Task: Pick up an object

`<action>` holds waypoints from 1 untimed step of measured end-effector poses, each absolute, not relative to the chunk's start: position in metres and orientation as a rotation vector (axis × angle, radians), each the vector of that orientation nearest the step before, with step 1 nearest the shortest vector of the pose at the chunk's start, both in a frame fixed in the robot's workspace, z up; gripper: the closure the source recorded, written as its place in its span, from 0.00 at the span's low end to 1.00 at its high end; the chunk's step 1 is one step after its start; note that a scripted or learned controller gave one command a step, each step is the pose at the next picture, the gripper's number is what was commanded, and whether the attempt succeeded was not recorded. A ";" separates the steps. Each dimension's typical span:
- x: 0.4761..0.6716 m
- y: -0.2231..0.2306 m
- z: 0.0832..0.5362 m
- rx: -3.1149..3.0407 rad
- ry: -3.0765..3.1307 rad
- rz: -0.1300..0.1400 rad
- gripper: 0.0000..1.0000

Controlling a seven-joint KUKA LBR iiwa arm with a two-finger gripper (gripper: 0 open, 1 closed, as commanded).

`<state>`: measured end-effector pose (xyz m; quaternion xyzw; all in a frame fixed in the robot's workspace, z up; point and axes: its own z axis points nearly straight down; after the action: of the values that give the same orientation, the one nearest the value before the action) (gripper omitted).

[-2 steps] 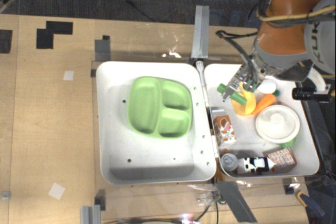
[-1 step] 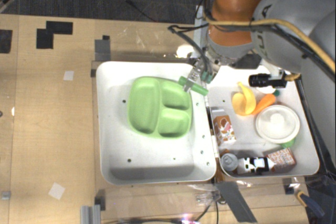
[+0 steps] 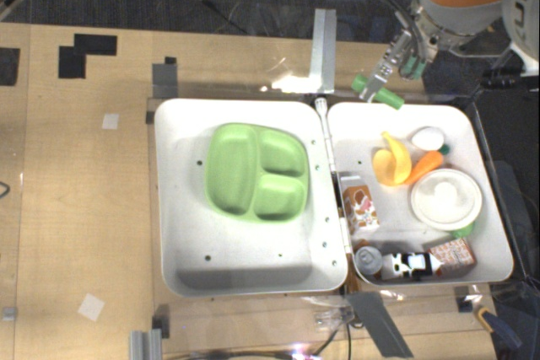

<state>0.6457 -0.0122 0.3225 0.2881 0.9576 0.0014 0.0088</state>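
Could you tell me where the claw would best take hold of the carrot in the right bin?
Probably the carrot's orange middle, from above, fingers across its narrow width. It lies slanted between the yellow banana and the white bowl, so the ends are crowded.

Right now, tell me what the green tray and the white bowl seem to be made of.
Green tray: probably moulded plastic, matte; uniform colour, soft rounded compartments, no sharp glints.
White bowl: plastic or glazed ceramic, the picture leaves it open; smooth, plain white, slightly glossy rim.

Light wooden tabletop bearing two shallow white bins, left bin and right bin, side by side.
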 end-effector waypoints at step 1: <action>0.623 -0.042 0.256 0.725 3.054 0.000 1.00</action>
<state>0.6227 -0.0416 0.2562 0.2311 0.9729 -0.0001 0.0014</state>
